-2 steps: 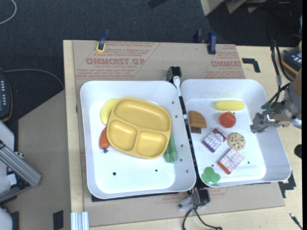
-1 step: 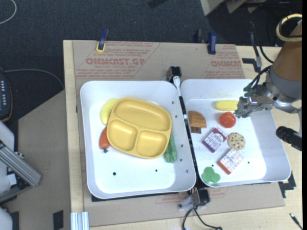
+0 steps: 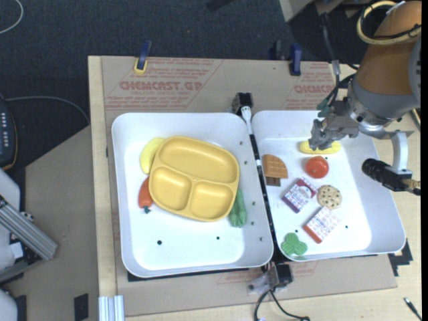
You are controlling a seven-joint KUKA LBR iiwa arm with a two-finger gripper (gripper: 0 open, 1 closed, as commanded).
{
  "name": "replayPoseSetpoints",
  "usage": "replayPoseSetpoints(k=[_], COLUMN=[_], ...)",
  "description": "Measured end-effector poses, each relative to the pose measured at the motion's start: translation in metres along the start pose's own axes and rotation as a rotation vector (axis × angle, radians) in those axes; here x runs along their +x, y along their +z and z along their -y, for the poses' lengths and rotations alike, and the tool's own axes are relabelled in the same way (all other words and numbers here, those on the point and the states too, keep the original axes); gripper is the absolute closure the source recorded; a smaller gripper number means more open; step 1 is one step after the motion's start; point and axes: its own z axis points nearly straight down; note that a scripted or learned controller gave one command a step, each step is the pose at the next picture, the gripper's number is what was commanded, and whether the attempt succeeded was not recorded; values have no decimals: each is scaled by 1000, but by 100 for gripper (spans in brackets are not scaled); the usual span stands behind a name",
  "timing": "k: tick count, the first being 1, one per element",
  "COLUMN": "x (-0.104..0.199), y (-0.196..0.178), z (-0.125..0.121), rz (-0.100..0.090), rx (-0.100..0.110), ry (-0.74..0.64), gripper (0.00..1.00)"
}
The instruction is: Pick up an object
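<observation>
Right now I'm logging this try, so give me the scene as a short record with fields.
left bin: yellow divided tray; red and green pieces poke out at its edges
right bin: waffle, tomato, cookie, two small packets, green piece near front rim
gripper: low at the back of the right bin, over a flat yellow piece
held: nothing seen between fingers

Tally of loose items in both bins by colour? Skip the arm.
Yellow: 3 (divided tray, piece behind it, flat piece under gripper)
Red/orange: 3 (, tomato, packet)
Green: 2 ()
Brown: 2 (waffle, cookie)
Purple: 1 (packet)
Total: 11
</observation>
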Motion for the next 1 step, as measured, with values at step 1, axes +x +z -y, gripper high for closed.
replayPoseSetpoints(k=[1], x=[32], y=[22], z=[-21], rz=[1], rx=[3], ry=[2], gripper=[100])
